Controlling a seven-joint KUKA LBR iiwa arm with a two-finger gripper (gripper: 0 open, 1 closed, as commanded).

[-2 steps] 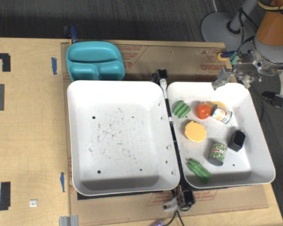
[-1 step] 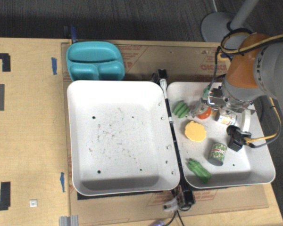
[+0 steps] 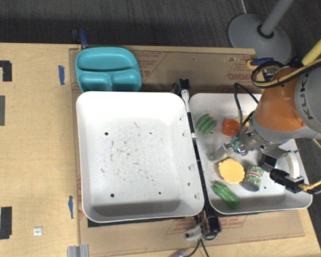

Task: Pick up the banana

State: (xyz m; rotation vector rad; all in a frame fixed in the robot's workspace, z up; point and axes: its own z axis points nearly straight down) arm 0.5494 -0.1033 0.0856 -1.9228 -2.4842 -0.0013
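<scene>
The banana [image 3: 231, 171] shows as a rounded yellow shape lying on the floor of the right bin [image 3: 289, 199], near its middle. My gripper [image 3: 227, 151] hangs low in that bin just behind the banana, at the end of the grey arm with the orange band [image 3: 277, 111]. The arm comes in from the right. The gripper's tip looks close to the banana's far edge, and I cannot tell whether they touch. Nothing visibly sits in the gripper.
The right bin also holds a green item [image 3: 206, 123] at the back left, an orange-red item [image 3: 230, 126], a second green item [image 3: 226, 193] at the front and a small can [image 3: 252, 178] beside the banana. The left bin [image 3: 96, 197] adjoins it; a teal tray [image 3: 108, 68] lies behind.
</scene>
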